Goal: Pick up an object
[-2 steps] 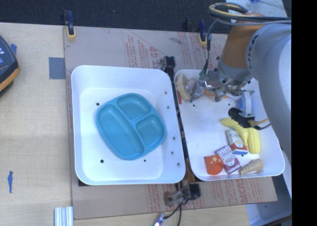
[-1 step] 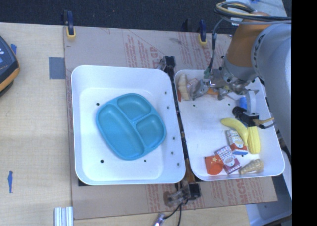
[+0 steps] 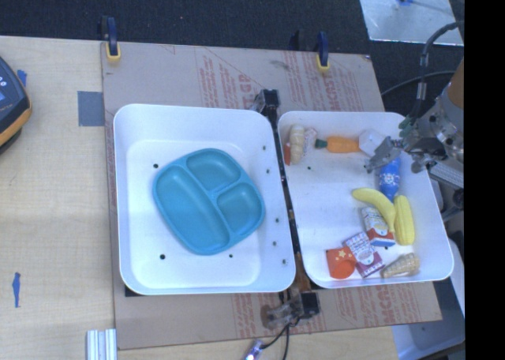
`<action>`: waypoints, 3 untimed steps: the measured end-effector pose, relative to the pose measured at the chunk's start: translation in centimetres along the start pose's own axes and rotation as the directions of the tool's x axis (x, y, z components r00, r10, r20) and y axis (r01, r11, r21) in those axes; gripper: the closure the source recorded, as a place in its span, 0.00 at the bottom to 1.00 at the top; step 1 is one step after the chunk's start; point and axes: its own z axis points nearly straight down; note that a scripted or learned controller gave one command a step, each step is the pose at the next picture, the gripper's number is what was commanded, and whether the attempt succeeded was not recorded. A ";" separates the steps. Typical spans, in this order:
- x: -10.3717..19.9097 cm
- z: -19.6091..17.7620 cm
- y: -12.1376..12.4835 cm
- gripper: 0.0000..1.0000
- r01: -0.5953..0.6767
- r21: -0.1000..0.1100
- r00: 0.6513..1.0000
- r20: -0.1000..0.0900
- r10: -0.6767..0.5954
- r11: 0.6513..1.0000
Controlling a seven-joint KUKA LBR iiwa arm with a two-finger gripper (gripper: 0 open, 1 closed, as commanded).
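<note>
- The right bin (image 3: 316, 275) is the landmark; the left bin (image 3: 126, 193) sits just beside it and holds a blue divided plate (image 3: 207, 200) lying flat.
- The gripper (image 3: 398, 153) hangs over the right bin's upper right part, its dark fingers spread on either side of a small blue bottle (image 3: 390, 179).
- The bottle stands or leans right beneath the fingers; they seem to be around its top, but whether they press on it I cannot tell.
- Below the bottle, toward the bin's right side, two yellow bananas (image 3: 387, 210) lie side by side.
- Near the bin's lower edge lie a red packet (image 3: 359, 254) and a pale cone (image 3: 400, 265).
- Along the bin's upper edge rest a toy carrot (image 3: 341, 144) and a pale ridged piece (image 3: 296, 144), well apart from the gripper.
</note>
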 end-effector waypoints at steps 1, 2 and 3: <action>-1.5 7.7 0.6 0.00 0.001 0.004 1.000 -0.001 -0.001 1.000; -3.0 14.6 0.7 0.00 0.002 -0.006 1.000 0.002 -0.002 1.000; -3.1 13.5 0.7 1.00 0.006 -0.005 1.000 0.002 -0.006 1.000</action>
